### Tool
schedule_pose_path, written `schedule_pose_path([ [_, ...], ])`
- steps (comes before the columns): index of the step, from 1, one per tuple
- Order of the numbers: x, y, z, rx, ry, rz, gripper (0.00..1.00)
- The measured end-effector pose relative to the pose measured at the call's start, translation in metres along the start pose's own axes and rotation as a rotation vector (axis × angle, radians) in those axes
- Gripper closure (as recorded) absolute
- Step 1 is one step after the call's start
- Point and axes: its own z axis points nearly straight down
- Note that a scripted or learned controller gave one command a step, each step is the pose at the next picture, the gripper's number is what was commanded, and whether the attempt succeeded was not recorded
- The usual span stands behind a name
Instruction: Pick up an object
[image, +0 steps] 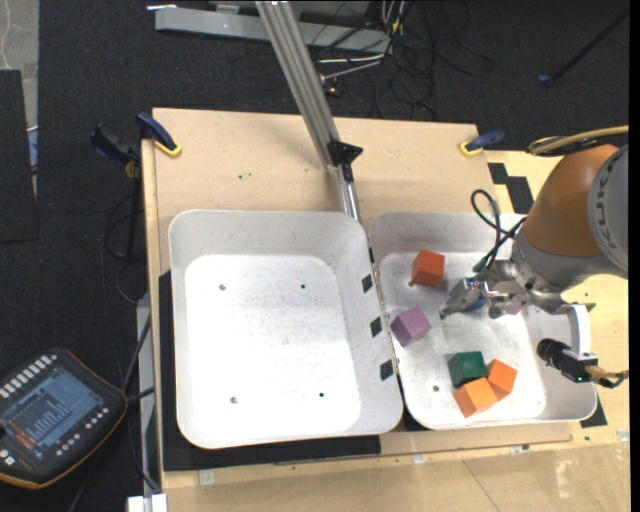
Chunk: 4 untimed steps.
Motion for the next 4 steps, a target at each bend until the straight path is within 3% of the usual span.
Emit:
schedule_pose_path([
  [1,0.001,0.0,0.03,-0.004,-0.001,0.0,0.0],
  [2,0.0,0.001,0.017,-0.009,-0.002,0.0,1.0],
  [4,0.004,0.003,-0.093,-0.013,-0.003,-0.005,1.0],
])
